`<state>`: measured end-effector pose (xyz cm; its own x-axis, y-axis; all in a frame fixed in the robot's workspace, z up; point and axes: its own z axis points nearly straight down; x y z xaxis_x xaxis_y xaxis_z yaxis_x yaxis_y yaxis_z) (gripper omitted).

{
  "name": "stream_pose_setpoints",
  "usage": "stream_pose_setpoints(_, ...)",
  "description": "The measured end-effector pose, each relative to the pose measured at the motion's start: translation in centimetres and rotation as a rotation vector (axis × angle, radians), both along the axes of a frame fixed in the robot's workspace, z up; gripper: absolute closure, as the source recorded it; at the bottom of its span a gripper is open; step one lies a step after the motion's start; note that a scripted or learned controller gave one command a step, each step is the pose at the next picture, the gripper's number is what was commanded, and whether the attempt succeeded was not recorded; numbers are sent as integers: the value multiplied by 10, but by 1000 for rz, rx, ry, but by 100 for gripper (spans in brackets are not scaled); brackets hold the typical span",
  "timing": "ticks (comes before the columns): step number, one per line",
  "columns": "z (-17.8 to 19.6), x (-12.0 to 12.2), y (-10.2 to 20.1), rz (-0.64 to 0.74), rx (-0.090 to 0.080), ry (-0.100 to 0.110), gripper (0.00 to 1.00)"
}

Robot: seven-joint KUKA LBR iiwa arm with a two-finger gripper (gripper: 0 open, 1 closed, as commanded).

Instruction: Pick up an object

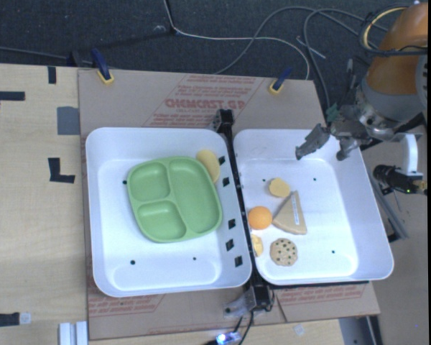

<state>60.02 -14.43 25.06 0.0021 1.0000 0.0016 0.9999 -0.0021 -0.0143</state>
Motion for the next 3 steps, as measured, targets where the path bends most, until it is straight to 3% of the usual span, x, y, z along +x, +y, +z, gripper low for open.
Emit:
stream_pose_setpoints(1,8,2,0,4,-2,-13,0)
stream_pose_setpoints(3,-118,-13,3,3,-1,-6,0)
